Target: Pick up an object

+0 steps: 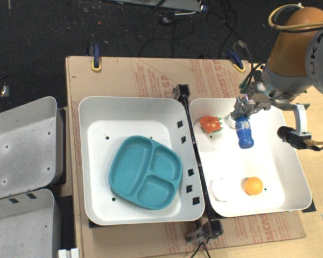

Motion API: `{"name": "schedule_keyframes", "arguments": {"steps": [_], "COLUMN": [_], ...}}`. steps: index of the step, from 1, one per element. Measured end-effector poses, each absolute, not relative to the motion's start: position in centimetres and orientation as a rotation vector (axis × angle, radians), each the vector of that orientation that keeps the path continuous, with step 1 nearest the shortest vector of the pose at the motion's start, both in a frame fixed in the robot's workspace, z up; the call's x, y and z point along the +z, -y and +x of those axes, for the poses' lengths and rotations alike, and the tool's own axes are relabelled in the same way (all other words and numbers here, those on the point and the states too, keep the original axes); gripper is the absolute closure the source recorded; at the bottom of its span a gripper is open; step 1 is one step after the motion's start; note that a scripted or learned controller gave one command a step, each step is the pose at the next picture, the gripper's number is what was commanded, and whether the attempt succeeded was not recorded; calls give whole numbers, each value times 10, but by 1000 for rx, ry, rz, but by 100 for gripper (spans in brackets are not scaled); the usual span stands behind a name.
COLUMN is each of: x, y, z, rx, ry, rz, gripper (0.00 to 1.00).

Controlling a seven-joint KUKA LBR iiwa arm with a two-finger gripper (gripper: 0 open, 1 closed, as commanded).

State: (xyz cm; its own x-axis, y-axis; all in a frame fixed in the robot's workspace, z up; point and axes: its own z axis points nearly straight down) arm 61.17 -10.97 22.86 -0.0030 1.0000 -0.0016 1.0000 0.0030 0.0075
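My gripper (242,112) hangs over the far middle of the right bin (290,165). Its tip meets the top end of a small blue bottle (245,134), which points toward the bin's front. Whether the bottle is gripped or just lies under the tip is unclear. A red strawberry-like toy with a green top (210,124) lies left of the bottle near the divider. An orange ball (253,186) rests near the front of the right bin, beside a pale white piece (222,190).
A teal divided plate (145,172) lies in the left bin (97,117). Clamps (96,58) hold the cardboard base at the back. Spare white bins (21,144) sit off the bench at the left. A black fitting (290,135) sticks out over the right bin's rim.
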Motion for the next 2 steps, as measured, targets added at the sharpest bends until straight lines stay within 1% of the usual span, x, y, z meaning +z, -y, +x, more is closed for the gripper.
{"name": "schedule_keyframes", "arguments": {"steps": [1, 2], "x": [288, 283], "y": [104, 61], "z": [606, 600], "rx": [6, 0], "ry": [-2222, -2229], "rz": [2213, 2215], "gripper": [100, 100]}}
